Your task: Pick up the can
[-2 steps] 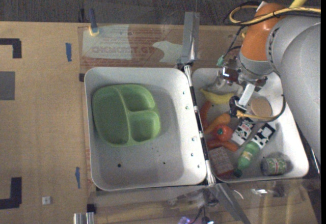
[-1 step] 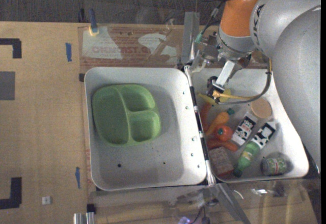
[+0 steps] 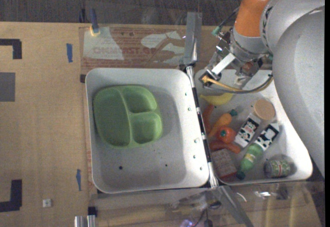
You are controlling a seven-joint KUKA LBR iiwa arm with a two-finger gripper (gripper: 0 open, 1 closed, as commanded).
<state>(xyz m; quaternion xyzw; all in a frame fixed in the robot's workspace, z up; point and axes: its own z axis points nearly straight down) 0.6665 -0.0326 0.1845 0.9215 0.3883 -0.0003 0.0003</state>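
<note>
Can place: the can (image 3: 279,167) is seen at the lower right of the frame, in the lower right corner of the right bin (image 3: 295,141). It appears to lie on its side, close to the bin wall, with a green bottle (image 3: 250,156) just to its left.
Can handling: it is judged stiff, smooth and round. It is likely to roll if nudged and to slip if pinched off-centre. Its weight cannot be told.
Hold: a grasp from above across the body at mid-length is judged best. Little room is left on the wall side.
Arm pose: the arm (image 3: 255,12) is reached in from the upper right. Its wrist is held over the upper left of the right bin, above a banana (image 3: 219,99) and well apart from the can.
Jaws: their opening cannot be told, and nothing is seen held.
</note>
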